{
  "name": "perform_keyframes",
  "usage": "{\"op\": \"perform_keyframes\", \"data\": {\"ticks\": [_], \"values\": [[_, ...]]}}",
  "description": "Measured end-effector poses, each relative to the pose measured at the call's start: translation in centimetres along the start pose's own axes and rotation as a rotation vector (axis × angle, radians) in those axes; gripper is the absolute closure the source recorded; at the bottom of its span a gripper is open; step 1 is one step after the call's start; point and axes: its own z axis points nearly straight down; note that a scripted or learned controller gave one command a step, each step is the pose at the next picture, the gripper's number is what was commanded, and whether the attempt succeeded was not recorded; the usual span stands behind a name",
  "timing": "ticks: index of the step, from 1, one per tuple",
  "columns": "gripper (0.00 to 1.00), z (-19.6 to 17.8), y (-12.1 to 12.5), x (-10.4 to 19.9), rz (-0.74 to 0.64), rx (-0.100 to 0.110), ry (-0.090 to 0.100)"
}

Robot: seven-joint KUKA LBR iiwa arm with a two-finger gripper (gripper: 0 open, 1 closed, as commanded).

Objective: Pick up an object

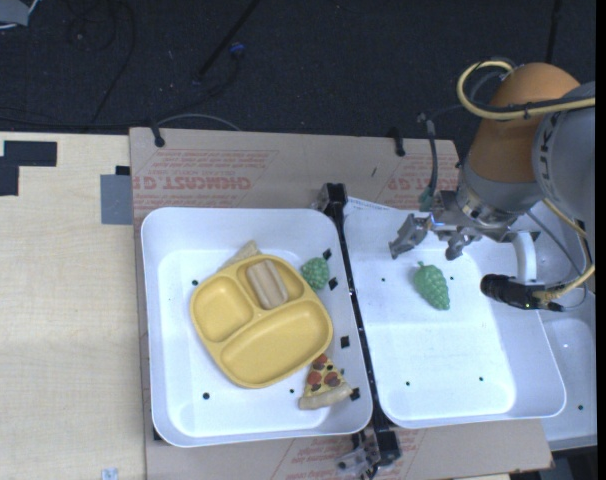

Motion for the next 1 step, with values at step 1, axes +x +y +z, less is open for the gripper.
{"op": "perform_keyframes", "data": {"ticks": [1], "values": [[0.00, -0.84, 0.31, -0.03, -0.002, -0.015, -0.002]]}}
